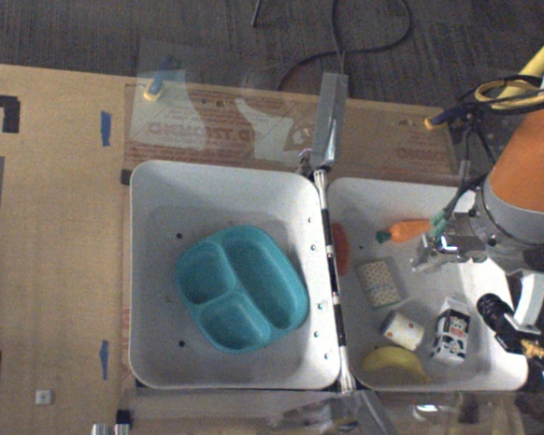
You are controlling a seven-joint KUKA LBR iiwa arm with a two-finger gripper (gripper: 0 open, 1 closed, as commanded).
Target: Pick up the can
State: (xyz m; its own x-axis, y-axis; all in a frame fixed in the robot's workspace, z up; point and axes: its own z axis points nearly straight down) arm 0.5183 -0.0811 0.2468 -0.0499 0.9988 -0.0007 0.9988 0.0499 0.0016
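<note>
The can (pixel 404 330) is a small pale cylinder lying on its side in the front part of the right bin (pixel 485 374). A black-and-white carton (pixel 451 331) lies just right of it and a yellow piece (pixel 396 364) just in front. My gripper (pixel 438 247) hangs over the back of the same bin, beside an orange carrot-like item (pixel 408 230). It is well behind the can and apart from it. The grey wrist with its orange band (pixel 534 157) rises to the right.
A patterned flat pad (pixel 379 281) lies between gripper and can. A red item (pixel 340 248) rests against the right bin's left wall. The left bin (pixel 161 203) holds a teal divided plate (pixel 240 286). A black fitting (pixel 497 314) juts over the right bin's right side.
</note>
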